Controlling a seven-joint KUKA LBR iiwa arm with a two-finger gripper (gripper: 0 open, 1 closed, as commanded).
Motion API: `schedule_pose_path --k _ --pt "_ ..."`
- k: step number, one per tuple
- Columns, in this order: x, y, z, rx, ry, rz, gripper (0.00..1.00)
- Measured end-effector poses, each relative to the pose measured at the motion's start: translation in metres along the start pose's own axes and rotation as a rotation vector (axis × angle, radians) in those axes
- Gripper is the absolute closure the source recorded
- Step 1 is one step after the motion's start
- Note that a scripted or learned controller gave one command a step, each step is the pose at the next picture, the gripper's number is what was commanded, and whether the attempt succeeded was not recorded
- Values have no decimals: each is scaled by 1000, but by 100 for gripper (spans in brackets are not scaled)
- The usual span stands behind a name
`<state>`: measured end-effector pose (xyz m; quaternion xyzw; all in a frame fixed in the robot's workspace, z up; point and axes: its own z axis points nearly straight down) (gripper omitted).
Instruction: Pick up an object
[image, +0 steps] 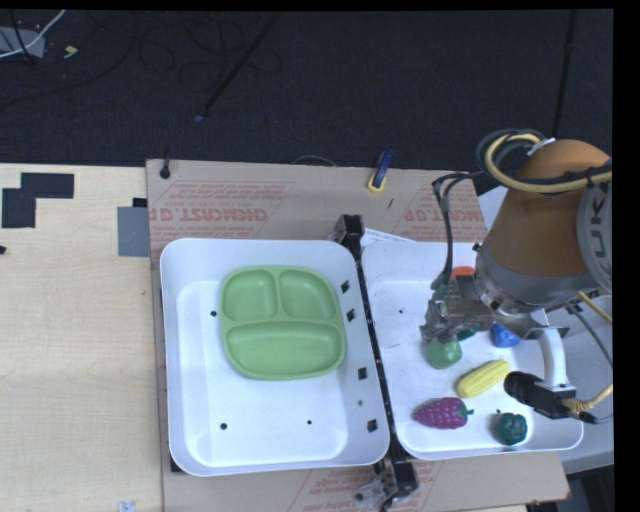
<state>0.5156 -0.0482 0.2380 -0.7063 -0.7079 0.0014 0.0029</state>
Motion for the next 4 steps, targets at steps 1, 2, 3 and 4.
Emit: schedule_pose_path --k 1,2,3,4 --pt "16 -25 3 0 -1 0 100" --pt "7 -22 14 0 -2 4 100" --pt "8 -35 18 0 -1 4 100" --pt "7 -30 20 -2 -1 7 100"
